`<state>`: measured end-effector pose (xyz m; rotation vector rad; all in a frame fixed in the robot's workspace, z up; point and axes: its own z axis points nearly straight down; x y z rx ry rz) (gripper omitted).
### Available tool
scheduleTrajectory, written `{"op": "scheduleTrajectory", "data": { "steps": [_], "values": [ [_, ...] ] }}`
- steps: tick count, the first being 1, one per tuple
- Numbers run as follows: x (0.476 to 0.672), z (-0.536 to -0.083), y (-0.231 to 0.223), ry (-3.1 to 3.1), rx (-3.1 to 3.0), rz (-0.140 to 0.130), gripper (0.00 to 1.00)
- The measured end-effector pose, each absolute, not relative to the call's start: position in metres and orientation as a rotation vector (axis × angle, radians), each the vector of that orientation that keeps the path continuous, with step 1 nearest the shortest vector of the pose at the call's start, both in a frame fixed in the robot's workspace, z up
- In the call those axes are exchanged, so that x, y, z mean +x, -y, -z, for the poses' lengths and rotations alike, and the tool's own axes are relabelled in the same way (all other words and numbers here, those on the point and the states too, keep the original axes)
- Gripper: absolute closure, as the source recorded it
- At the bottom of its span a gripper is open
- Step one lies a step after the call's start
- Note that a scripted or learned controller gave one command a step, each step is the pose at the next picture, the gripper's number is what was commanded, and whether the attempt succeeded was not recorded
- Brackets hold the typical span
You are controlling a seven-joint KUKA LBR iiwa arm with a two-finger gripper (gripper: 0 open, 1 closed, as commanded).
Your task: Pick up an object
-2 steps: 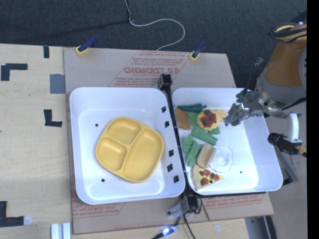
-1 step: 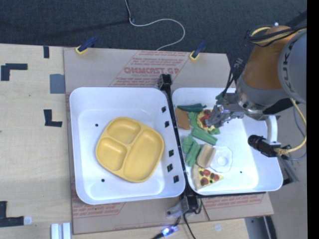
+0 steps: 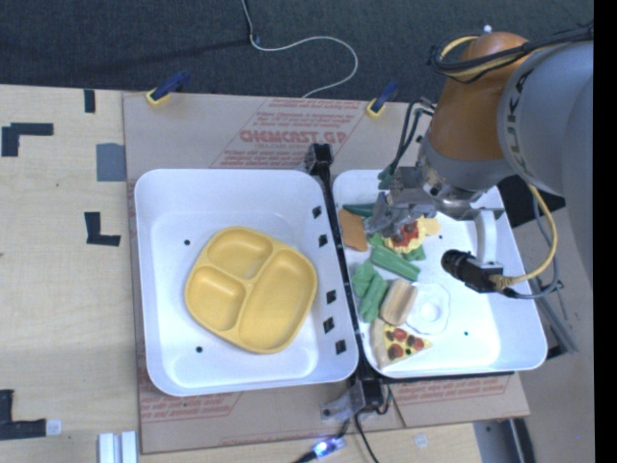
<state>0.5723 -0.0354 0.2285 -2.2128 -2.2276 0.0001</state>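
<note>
The right bin (image 3: 501, 340) holds several toy foods: green bean pieces (image 3: 366, 290), a hot dog bun (image 3: 396, 302), a pizza slice (image 3: 402, 342), an orange piece (image 3: 352, 232) and a white fried egg (image 3: 431, 309). My gripper (image 3: 393, 216) hangs low over the upper left of this pile, just above a green piece (image 3: 395, 263) and a red and yellow item (image 3: 413, 236). The arm's grey and orange body covers the wrist from above.
The left bin (image 3: 164, 258) carries a yellow divided plate (image 3: 251, 287). A black divider with clips runs between the bins (image 3: 333, 249). A black cable fitting (image 3: 468, 268) juts over the right bin. Cardboard and a white cord lie behind the bins.
</note>
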Motion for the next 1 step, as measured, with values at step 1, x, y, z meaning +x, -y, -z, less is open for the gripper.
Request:
{"op": "scheduleTrajectory", "data": {
  "steps": [1],
  "values": [
    [0.5797, -0.2188, -0.0087, 2.226, -2.214, -0.002, 1.00]
  ]
}}
